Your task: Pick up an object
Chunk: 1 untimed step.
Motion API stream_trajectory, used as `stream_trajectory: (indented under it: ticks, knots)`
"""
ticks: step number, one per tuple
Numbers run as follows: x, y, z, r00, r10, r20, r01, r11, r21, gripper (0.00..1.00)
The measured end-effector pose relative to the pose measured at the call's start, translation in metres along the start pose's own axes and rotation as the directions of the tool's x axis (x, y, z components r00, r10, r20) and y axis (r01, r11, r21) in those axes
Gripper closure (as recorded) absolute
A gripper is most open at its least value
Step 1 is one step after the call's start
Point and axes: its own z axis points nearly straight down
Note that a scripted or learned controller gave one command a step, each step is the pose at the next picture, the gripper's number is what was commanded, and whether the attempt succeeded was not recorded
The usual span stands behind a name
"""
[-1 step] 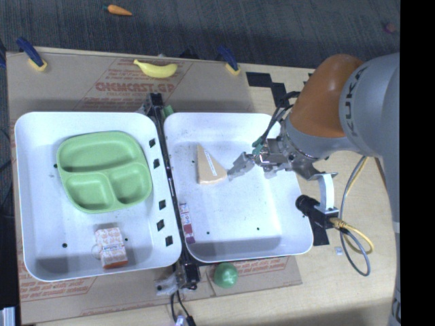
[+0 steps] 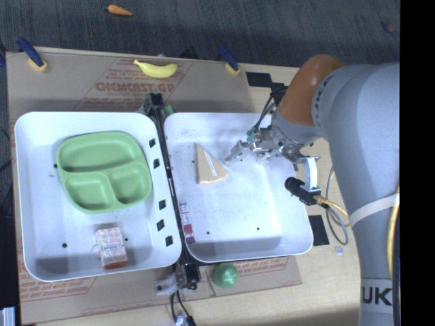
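Gripper (image 2: 238,151) of the arm hangs low over the right bin (image 2: 272,240), just right of the wedge-shaped block (image 2: 209,166) lying flat inside; whether it is open cannot be told. Placement suggests the wedge as target. Left bin (image 2: 27,182) holds a green tray (image 2: 102,170) and small carton (image 2: 111,246).

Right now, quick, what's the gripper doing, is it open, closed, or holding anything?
Gripper: over the right bin, beside the wedge-shaped block; nothing is seen between its fingers, and open or closed cannot be told.
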Motion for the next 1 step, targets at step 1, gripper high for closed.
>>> stream_trajectory:
  ticks: [1]
  knots:
    - [0.0008, 0.0008, -0.011, 1.0, -0.004, -0.001, 0.004, 1.0, 0.0, 1.0]
